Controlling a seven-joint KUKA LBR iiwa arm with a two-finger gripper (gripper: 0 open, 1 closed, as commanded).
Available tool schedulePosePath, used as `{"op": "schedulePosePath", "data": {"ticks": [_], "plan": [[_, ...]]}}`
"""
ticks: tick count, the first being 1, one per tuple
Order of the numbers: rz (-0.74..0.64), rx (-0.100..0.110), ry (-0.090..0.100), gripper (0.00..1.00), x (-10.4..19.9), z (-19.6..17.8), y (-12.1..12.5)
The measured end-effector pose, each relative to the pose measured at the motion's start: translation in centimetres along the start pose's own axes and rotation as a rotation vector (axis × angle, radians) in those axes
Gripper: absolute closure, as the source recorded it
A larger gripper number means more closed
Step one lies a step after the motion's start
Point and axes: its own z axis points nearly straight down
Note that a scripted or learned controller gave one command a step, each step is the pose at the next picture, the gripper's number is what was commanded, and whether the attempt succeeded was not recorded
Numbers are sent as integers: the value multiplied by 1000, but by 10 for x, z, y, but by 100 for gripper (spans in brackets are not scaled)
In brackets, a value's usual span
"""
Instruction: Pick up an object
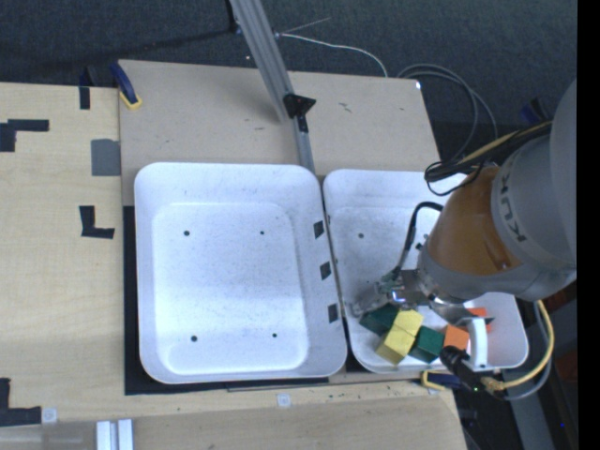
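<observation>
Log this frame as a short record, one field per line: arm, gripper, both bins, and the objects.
arm: grey with orange band, reaching in from the view's right over the right bin
gripper: low in the right bin, just above the blocks
left bin: white, shallow
right bin: white, objects clustered at its near end
objects: dark green block, yellow block, green block, orange block

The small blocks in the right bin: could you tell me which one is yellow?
The yellow block lies near the right bin's front edge, between a dark green block to its left and another green block on its right. An orange block sits farther right.
</observation>
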Motion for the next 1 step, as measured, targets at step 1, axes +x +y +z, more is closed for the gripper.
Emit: {"op": "schedulePosePath", "data": {"ticks": [1], "plan": [[-1,1,0,0,1,1,-1]]}}
